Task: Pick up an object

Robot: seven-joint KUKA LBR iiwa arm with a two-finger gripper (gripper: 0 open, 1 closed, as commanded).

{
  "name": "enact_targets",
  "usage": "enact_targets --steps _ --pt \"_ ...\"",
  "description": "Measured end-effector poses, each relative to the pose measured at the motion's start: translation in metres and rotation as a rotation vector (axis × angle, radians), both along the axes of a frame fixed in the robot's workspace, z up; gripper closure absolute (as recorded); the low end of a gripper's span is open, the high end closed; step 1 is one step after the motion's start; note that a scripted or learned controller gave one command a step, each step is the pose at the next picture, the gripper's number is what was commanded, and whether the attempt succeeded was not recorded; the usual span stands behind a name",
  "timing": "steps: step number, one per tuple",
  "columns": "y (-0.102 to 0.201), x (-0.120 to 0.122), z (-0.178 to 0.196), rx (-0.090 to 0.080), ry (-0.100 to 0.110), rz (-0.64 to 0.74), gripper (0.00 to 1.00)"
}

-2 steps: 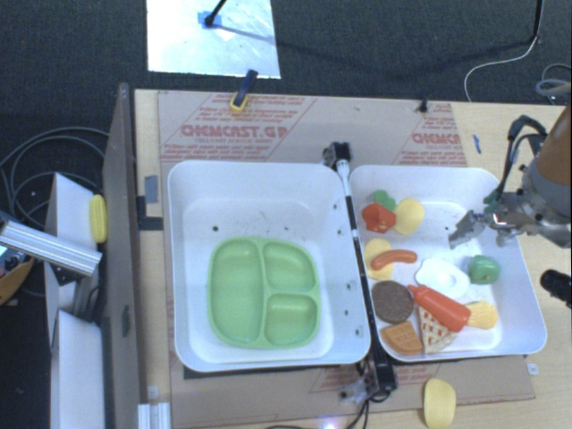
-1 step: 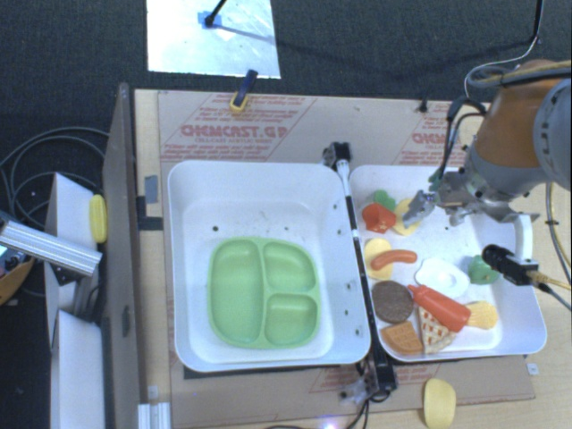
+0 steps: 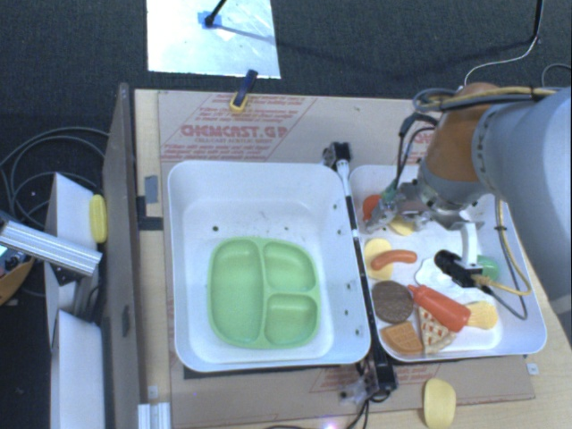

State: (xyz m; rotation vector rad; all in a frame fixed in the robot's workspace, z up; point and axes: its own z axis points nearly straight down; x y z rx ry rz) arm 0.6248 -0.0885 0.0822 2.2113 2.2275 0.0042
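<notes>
The gripper point(image 3: 399, 211) hangs low over the far left part of the right bin point(image 3: 527, 333), whether its fingers are spread or pinching I cannot tell, with a yellow piece point(image 3: 402, 228) just beneath it, a sausage point(image 3: 393, 259) nearer, and the green tray point(image 3: 264, 291) in the left bin point(image 3: 192, 195).

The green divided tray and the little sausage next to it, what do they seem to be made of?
The green tray looks like moulded plastic: one even pale colour, rounded compartments, a soft sheen. The sausage in the right bin appears to be toy plastic too, smooth and glossy orange-red, though rubber is possible.
</notes>
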Motion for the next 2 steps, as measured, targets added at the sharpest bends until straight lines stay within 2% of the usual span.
enact_targets --steps 1,2 --pt "0.0 0.047 0.004 0.0 -0.004 -0.001 0.0" --pt "-0.001 0.047 0.017 -0.002 -0.009 0.0 1.0"
